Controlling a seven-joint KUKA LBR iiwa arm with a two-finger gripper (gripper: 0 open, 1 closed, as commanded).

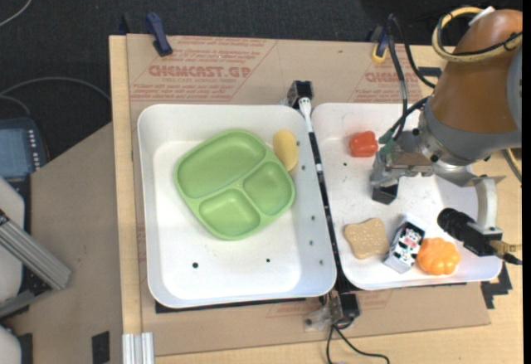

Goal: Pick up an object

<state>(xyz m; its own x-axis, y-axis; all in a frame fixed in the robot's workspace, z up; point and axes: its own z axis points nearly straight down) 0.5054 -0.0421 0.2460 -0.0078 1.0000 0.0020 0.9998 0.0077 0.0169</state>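
Hovering over the right white bin (498,271), the gripper (384,191) hung between red block (362,144) and tan toast-shaped toy (366,238); jaw spread indiscernible. Approach step; descent onto one object seemingly required next.

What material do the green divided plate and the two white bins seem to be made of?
The green divided plate looks like moulded plastic with a smooth, slightly matte finish: even colour, rounded compartment walls, soft highlights. The left bin and the right bin look like thin formed white plastic with a mild gloss: rounded corners, curled rims. I cannot rule out enamelled metal.
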